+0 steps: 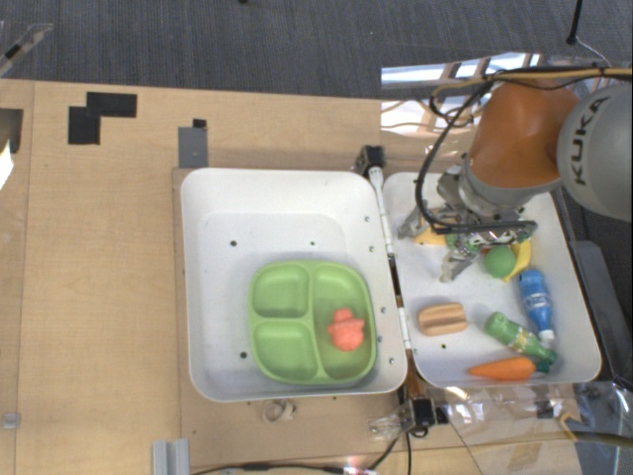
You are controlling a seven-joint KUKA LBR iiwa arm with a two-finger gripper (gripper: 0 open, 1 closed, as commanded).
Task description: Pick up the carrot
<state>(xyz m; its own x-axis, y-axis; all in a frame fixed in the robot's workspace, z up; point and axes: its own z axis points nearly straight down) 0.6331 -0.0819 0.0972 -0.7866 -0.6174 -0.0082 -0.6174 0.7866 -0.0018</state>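
Note:
The carrot [502, 369], orange with a green top at its right end, lies flat near the front edge of the right bin [584, 349]. My gripper [463, 257] hangs over the back half of that bin, well behind the carrot and a little to its left. It is close to a green round fruit [499, 261] and nothing of the carrot is near it. The grey arm with its orange band [519, 137] covers the bin's back part.
Around the carrot lie a green bottle [519, 334], a blue bottle [534, 301], a tan bun [442, 318] and yellow banana pieces [522, 255]. The left bin [213, 216] holds a green divided plate [282, 295] with a red-orange toy [346, 331].

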